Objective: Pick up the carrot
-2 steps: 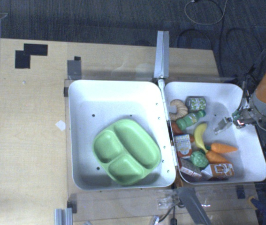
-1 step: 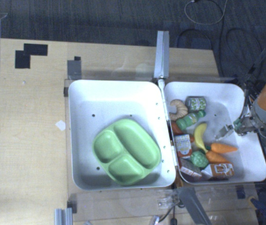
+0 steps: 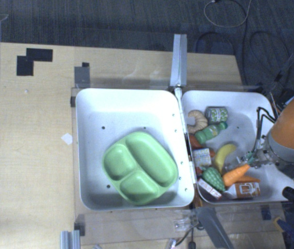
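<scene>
Light is even and fairly bright across the frame, coming from above. The left bin (image 3: 84, 139) shows a soft grey shadow along its lower and left inner walls, and a faint one under the green plate (image 3: 141, 167). A bright streak of glare sits on the bench (image 3: 32, 139) at the far left edge of the frame, with pale reflections on the clear sheet at upper left. The dark floor (image 3: 110, 9) along the top is dim. Overall sharpness is modest: small items in the right bin (image 3: 245, 113) look soft, labels unreadable, edges slightly noisy.
</scene>
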You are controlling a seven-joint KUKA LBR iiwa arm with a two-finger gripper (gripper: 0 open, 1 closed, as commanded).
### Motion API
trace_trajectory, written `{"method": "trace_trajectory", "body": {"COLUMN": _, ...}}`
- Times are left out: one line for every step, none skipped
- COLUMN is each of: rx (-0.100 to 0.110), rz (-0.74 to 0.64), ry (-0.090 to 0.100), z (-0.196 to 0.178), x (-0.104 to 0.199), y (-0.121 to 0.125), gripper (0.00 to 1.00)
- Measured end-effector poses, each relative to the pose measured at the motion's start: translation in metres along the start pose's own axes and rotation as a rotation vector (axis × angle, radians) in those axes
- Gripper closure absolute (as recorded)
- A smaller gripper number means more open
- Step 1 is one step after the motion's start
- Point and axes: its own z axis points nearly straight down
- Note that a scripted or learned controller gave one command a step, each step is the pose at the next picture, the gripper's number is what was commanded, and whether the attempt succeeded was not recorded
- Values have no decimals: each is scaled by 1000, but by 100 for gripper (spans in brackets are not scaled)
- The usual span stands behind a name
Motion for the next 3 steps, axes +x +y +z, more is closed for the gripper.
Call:
{"method": "trace_trajectory", "body": {"rx": 3, "rz": 116, "ry": 2, "z": 2, "x": -45, "y": 42, "gripper": 0}}
{"method": "trace_trajectory", "body": {"rx": -3, "rz": 113, "ry": 3, "z": -11, "x": -44, "y": 45, "gripper": 100}}
{"method": "trace_trajectory", "body": {"rx": 9, "rz": 128, "ry": 6, "z": -105, "x": 28, "y": 55, "gripper": 100}}
